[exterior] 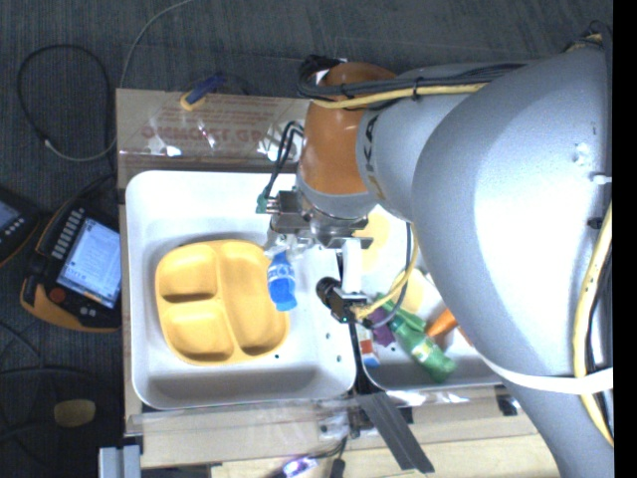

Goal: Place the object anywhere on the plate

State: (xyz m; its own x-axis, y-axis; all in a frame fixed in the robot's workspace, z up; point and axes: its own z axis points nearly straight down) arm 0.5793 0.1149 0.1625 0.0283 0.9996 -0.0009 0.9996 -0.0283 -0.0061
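Observation:
A yellow plate (211,299) with three compartments lies in the left white bin (159,192). A small blue bottle-like object (282,287) with a pale top sits over the plate's right rim, directly beneath my gripper (283,252). The gripper reaches down from the orange wrist band and is shut on the object's pale upper end. The blue body hangs toward the lower right compartment's edge.
The big grey arm covers most of the right bin (468,374). At its near left corner lie a green object (426,355), an orange piece (444,321) and a purple piece (382,319). A bare strip of left-bin floor runs right of the plate.

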